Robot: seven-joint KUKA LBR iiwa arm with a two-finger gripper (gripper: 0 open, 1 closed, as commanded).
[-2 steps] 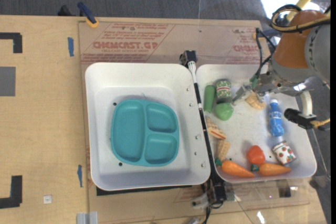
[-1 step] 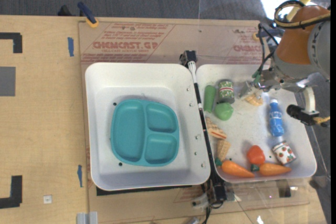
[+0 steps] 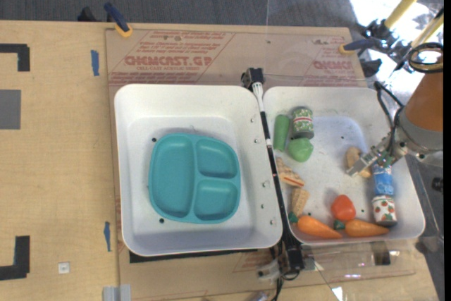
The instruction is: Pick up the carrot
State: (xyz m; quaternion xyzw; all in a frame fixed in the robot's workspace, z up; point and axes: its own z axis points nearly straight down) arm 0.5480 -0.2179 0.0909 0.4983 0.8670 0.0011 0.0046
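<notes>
Here the task stood unstarted: the orange plastic carrot (image 3: 318,226) lay at the near edge of the right-hand shallow white bin (image 3: 331,96), well apart from the tool (image 3: 375,157); whether the tool was spread or closed could not be told

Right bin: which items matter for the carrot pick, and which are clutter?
For the job:
carrot
second carrot
gripper

Clutter:
tomato
green can
blue can
teal plate, in the left bin
</notes>
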